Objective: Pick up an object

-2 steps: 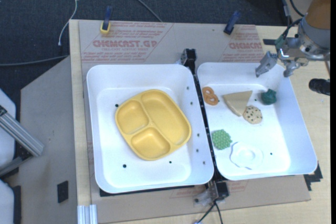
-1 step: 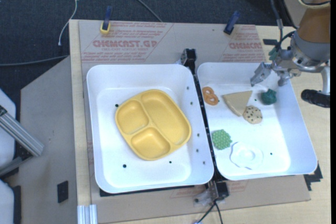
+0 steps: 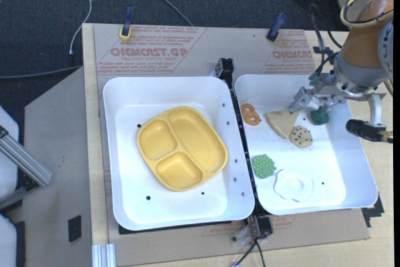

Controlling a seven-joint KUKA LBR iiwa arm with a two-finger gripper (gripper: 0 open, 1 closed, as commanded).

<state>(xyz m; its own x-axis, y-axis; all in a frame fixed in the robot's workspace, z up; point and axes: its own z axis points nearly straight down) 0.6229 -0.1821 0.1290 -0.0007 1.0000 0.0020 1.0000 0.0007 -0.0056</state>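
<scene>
The gripper (image 3: 320, 110) hangs low over the far part of the right bin (image 3: 350, 191); how its fingers stand cannot be told. Near that bin's left edge lie a pretzel (image 3: 250, 114), a cheese wedge (image 3: 280, 122), a cookie (image 3: 301, 136) and a green cluster (image 3: 263, 165). A yellow tray (image 3: 181, 147) sits mid left bin (image 3: 125, 197).

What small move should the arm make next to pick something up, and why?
Probably lower the gripper straight down: it hovers in the right bin above a small green object, and nothing shows held yet. The cookie lies just beside.
</scene>
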